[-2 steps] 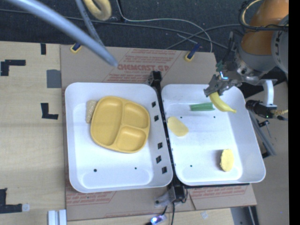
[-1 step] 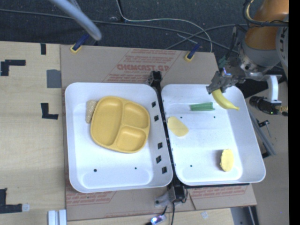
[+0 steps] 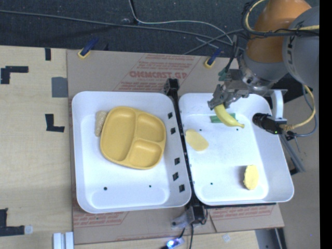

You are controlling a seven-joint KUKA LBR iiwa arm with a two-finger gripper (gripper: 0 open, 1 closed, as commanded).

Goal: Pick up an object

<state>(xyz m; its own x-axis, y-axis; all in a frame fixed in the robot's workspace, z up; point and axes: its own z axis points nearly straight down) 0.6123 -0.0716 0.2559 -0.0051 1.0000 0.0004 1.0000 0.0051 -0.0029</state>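
While the tool (image 3: 224,101) sits over the upper end of the banana (image 3: 228,117) at about twelve o'clock in the right bin (image 3: 270,188), you should treat the grip as unproven: I cannot tell whether its fingers are apart or together, or whether the banana is between them at all. If contact is only at the curved tip, my guess is the fruit could pivot and slip out as the arm lifts, dropping toward the green scrap (image 3: 215,119) just beside it at nine o'clock. A slip could also knock it against the bin's far wall. Watch the pale yellow disc (image 3: 196,140) and the yellow lump (image 3: 251,177) too; both lie well apart, so they look safe. The yellow divided plate (image 3: 133,137) in the left bin (image 3: 85,154) is out of harm's way.
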